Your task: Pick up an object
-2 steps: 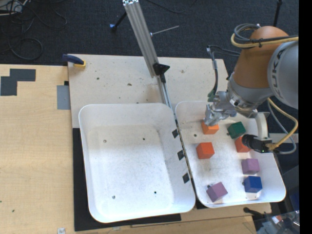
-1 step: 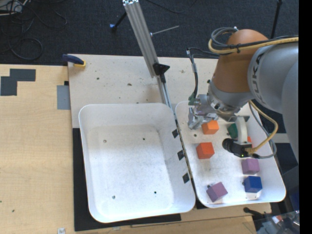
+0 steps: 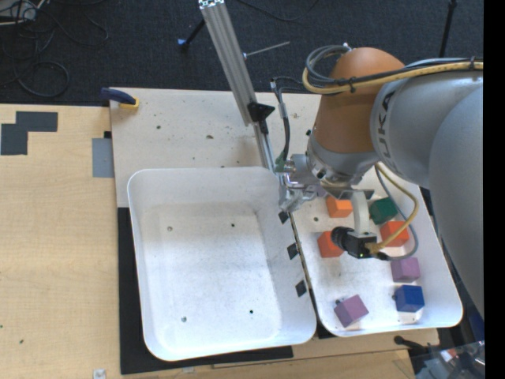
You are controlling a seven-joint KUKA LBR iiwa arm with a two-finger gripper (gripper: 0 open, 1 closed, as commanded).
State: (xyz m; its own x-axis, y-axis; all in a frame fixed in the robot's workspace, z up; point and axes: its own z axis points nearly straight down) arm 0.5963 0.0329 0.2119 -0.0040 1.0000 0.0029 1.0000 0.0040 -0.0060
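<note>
Nearest purple block (image 3: 350,309) well apart from the pincer (image 3: 289,200)

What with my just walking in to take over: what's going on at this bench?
The arm reaches in from the right, its gripper low over the seam between the left bin and the right bin. I can't see it holding anything. Blocks lie loose in the right bin, among them an orange block nearest the gripper, a green block and a blue block.
</note>
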